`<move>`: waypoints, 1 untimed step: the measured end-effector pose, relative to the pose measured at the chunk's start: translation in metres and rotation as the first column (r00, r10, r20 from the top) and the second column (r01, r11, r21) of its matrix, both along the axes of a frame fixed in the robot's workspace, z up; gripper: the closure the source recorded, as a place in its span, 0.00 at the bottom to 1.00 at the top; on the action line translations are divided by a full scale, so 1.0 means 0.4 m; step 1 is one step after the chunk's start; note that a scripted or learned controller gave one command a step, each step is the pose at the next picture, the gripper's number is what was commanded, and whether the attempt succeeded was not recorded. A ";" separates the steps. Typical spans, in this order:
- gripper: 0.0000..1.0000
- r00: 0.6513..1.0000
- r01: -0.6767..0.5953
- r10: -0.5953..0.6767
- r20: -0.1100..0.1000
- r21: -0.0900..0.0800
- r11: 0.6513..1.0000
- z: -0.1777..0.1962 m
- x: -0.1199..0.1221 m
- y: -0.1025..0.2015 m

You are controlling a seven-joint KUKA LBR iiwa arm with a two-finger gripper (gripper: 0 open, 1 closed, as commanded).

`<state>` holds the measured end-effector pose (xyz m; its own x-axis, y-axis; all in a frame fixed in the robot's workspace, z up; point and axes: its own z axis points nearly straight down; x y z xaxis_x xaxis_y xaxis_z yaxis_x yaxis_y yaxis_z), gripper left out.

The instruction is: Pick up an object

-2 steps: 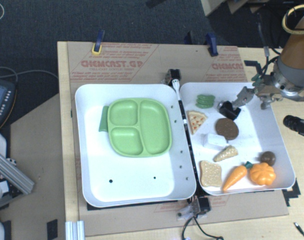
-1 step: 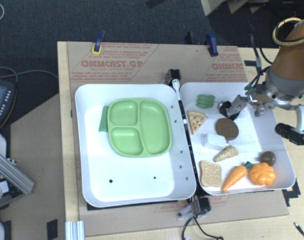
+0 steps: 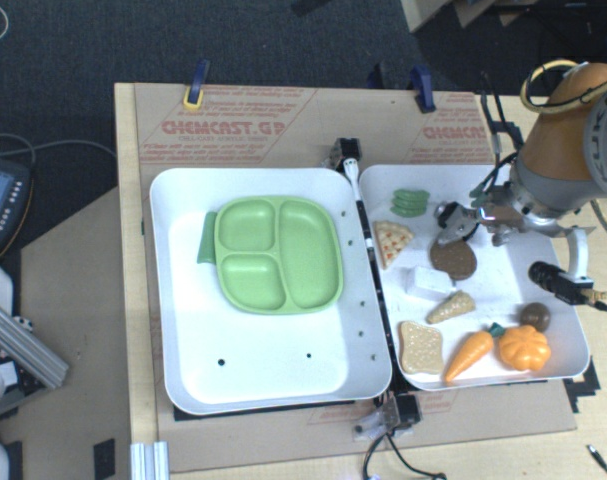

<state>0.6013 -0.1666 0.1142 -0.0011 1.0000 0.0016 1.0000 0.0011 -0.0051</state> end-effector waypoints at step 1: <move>0.00 1.000 0.001 -0.001 0.004 0.000 1.000 -0.075 0.002 0.003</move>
